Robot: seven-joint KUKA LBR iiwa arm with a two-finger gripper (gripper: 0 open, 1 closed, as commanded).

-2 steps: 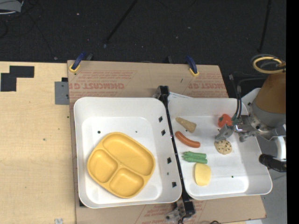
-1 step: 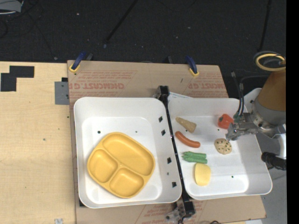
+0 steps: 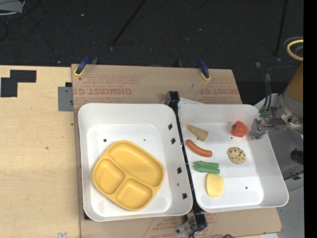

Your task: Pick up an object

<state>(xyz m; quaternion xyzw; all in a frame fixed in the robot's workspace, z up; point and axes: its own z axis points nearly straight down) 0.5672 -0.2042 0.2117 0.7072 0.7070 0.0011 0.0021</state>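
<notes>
Red tomato [image 3: 239, 128] sits just left of your claw [image 3: 258, 128] (fingers' spread: I cannot tell); you're on the approach, so next drop over it.

The right bin [image 3: 267, 192] has open floor along its near and right parts. Its items cluster left of centre: cone [image 3: 197, 132], sausage [image 3: 198, 148], green bean [image 3: 206, 167] and yellow piece [image 3: 214, 185] lie near each other, with narrow gaps. The cookie [image 3: 237, 155] and red pepper [image 3: 239, 128] sit apart. The yellow tray [image 3: 128, 174] takes up most of the left bin [image 3: 89, 123].
</notes>
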